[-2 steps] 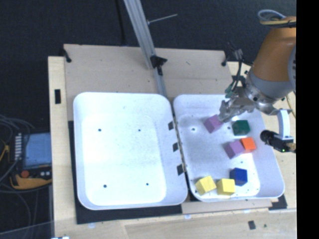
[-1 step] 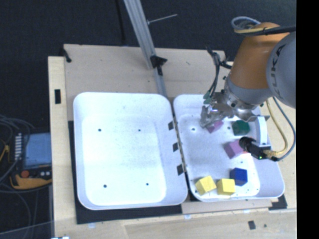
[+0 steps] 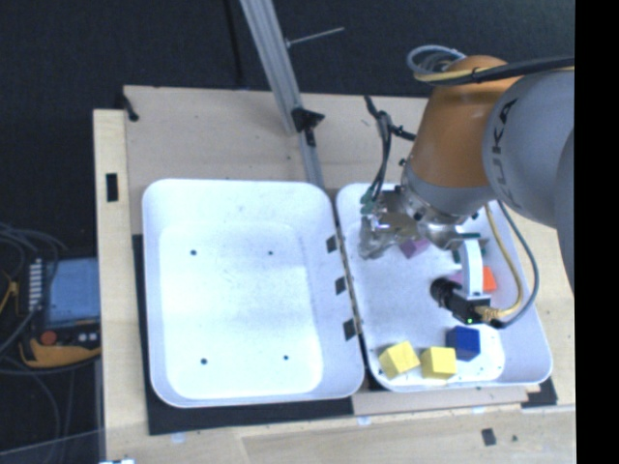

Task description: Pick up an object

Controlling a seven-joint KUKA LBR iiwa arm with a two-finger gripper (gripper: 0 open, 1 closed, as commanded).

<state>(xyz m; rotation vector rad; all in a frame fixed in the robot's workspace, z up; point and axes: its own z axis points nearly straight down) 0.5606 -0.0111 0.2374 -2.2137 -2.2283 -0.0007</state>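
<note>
The grey arm point(image 3: 527, 133) with its orange band point(image 3: 455, 129) is reaching in from the right and hanging over the far part of the right bin point(image 3: 387, 298), with the gripper point(image 3: 379, 235) pointing down near that bin's far left corner, close to the wall it shares with the left bin point(image 3: 232, 288). Whether anything is sitting in the gripper cannot be told, since the wrist is covering most of it from above. A small purple object point(image 3: 416, 247) is peeking out just beside the gripper, partly hidden under the wrist. Near the front edge of the right bin, two yellow blocks point(image 3: 398, 360) are lying side by side, almost touching, and a blue block point(image 3: 465, 341) is sitting just behind and to the right of them. An orange-red piece point(image 3: 486, 280) is showing near the bin's right wall, beside a white part of the arm's fittings. Both bins are resting side by side on the pale wooden bench point(image 3: 193, 133), and a slanted metal pole point(image 3: 276, 56) is rising from the far edge of the bench.
</note>
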